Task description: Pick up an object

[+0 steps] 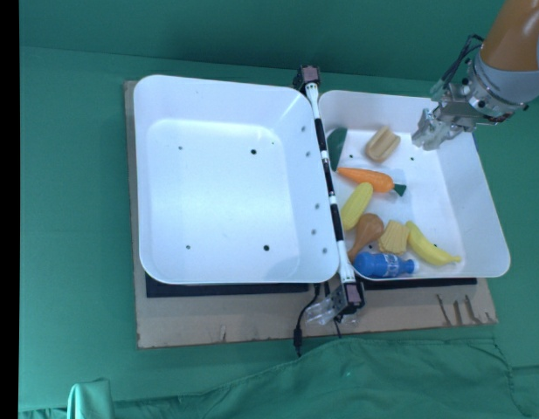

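Hanging over the far right side of the right bin [479, 173], the gripper [429, 135] is not holding anything yet, so I think the picking is still waiting to be done; I cannot tell how it is set for a grab. Sitting in that bin are seven toys: one bread roll [382, 144] just beside the gripper, one carrot [367, 179], two pieces of corn [356, 205], one brown pear [366, 232], one banana [429, 246] and one blue bottle [382, 264]. Two bins are sitting side by side, the left bin [155, 112] touching the right one.
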### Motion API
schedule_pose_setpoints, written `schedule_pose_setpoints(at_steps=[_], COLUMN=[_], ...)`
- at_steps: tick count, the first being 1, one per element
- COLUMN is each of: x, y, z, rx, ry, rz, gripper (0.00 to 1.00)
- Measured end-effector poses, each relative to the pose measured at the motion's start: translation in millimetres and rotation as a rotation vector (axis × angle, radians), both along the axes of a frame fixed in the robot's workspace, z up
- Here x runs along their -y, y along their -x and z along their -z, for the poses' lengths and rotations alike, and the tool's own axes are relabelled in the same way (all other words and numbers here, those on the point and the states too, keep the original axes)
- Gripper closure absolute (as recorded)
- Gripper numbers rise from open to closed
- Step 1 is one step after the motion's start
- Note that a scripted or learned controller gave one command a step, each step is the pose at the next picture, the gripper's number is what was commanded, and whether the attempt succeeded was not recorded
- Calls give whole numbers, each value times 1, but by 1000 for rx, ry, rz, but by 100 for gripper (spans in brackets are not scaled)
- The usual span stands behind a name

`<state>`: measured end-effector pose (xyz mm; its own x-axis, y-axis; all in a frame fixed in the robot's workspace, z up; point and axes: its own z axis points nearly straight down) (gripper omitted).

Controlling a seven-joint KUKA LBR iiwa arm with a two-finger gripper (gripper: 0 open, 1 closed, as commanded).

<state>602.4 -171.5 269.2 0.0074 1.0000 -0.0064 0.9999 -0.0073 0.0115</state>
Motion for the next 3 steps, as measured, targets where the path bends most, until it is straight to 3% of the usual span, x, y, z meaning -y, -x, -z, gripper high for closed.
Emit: schedule_pose_setpoints(at_steps=[1,2,3], x=[18,16,-7], y=[73,135,135], z=[-108,-9,-4], rx=[4,-20,-10], ry=[0,-8,-6], rz=[1,1,-5], gripper=[100,100,100])
